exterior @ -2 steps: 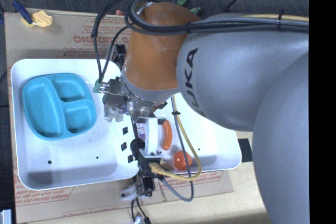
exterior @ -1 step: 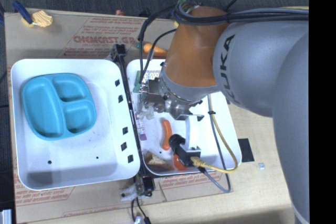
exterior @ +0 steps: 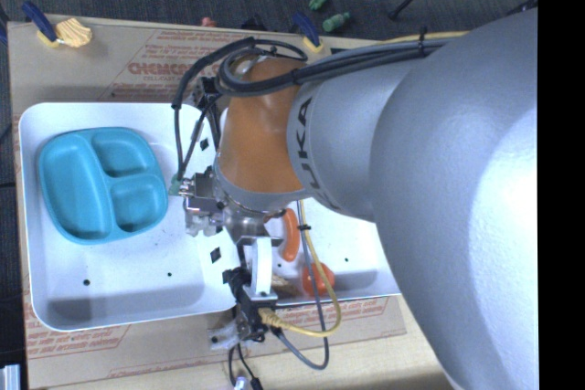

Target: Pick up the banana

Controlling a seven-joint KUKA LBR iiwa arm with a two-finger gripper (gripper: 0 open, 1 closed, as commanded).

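The reaching step is judged to be in hand, and nothing has been picked up yet. The banana cannot be made out anywhere. It is guessed to be hidden under the arm (exterior: 430, 151), in the right bin (exterior: 361, 258), because that is where the arm is pointed.

The big grey arm is stretched in from the right and covers most of the right bin. Its orange band (exterior: 260, 142) is seen from above, and the wrist is aimed down near the wall shared by the two bins. The claw (exterior: 212, 213) is tucked low under the wrist, just above the bin floor. Whether it is open or closed cannot be told.

Two orange things are seen just beside the wrist, a long one (exterior: 290, 235) and a rounder one (exterior: 317, 279). Neither is taken to be the banana.

In the left bin (exterior: 37, 233) a blue plate (exterior: 96, 183) with three parts is laid, well apart from the claw.

For the next move, the banana must be found first. Then the claw must be lined up over it and the orange things must be left alone.
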